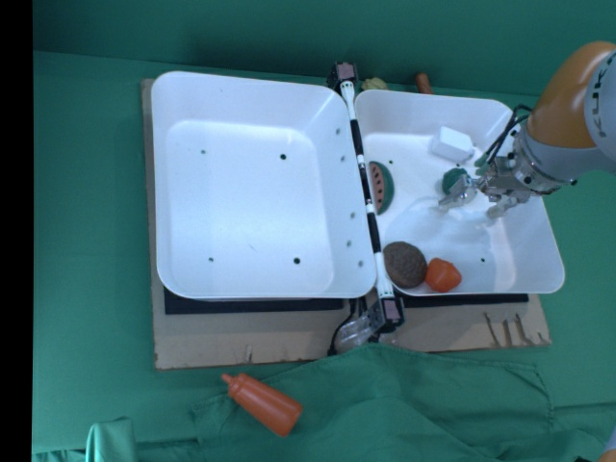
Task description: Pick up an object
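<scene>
Camera view shows a small round dark-green object (453,179) lying in the right shallow white bin (525,258), toward its far half, just beside the two-finger gripper (474,202). Its metal fingers (455,198) look spread apart, one tip touching or nearly touching the green piece (hard to tell which), with nothing pinched between them. A white rectangular block (450,143) sits near, further back. At the bin's left wall rests a watermelon-slice toy (379,187); at the front edge a brown round lump (405,264) touches an orange pepper-like toy (443,275). An orange plastic bottle (262,403) lies on the green cloth (87,258).
</scene>
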Robot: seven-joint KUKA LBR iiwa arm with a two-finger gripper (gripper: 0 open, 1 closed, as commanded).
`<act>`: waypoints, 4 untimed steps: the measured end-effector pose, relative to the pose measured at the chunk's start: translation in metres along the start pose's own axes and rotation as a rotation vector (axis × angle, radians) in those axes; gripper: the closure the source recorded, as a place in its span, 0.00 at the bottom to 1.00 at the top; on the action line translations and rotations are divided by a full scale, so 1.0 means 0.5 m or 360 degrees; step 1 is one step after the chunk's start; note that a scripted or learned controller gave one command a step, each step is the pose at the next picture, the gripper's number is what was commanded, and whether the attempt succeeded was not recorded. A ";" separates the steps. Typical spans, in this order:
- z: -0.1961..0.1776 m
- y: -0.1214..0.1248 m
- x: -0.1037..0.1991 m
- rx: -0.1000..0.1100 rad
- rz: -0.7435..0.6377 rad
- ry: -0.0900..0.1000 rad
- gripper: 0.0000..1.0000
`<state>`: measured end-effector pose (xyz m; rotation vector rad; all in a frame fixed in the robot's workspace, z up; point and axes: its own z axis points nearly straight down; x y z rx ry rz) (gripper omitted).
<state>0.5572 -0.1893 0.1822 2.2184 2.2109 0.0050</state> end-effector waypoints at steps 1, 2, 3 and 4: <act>-0.004 0.096 0.002 -0.0007 -0.0003 -0.0003 0.00; -0.210 0.167 0.004 -0.0013 -0.0004 -0.0003 0.00; -0.015 0.233 0.018 0.0018 -0.0004 0.0005 0.00; -0.149 0.240 0.007 -0.0004 0.0015 0.0000 0.00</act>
